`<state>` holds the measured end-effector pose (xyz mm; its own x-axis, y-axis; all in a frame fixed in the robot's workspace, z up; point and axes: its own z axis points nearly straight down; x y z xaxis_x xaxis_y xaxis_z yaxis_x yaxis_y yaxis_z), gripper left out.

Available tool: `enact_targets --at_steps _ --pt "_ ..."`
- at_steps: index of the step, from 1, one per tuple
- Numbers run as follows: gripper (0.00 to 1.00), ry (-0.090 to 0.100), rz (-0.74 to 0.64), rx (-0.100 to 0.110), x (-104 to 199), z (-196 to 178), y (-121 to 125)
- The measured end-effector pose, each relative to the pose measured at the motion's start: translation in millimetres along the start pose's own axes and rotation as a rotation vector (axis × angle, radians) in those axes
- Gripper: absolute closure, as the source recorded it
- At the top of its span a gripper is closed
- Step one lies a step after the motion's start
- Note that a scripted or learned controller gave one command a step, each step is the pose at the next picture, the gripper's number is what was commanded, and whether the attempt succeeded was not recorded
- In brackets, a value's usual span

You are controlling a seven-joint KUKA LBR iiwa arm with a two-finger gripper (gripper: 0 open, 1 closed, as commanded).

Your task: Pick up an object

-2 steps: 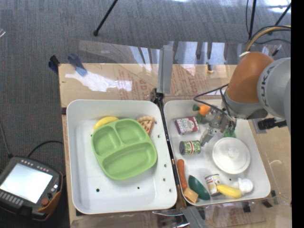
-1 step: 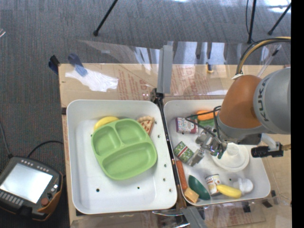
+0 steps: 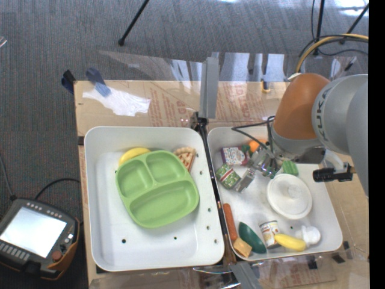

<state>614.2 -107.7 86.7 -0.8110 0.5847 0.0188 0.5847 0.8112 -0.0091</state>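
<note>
Tray [image 3: 157,191] in L bin [image 3: 102,245] — lid [image 3: 290,195] in R bin [image 3: 329,215]

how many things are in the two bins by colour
Green: 4, the divided plate, two small packets and a dark oval piece
Yellow: 2, banana and a yellow piece behind the plate
White: 2, round lid and small white piece
Orange or tan: 4, carrot, waffle, cube, small orange piece
Purple: 1, packet
Labelled can: 1
Total: 14
</note>
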Motion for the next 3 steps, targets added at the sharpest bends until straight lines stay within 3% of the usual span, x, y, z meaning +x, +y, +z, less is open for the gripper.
enact_targets --at_steps 1,2,3 --pt "0.0 -0.016 0.25 -0.014 -59 -2 -83" --pt "0.0 -0.015 0.443 -0.013 -34 -1 -19" --pt "0.0 -0.016 0.587 -0.014 -49 -2 -17"
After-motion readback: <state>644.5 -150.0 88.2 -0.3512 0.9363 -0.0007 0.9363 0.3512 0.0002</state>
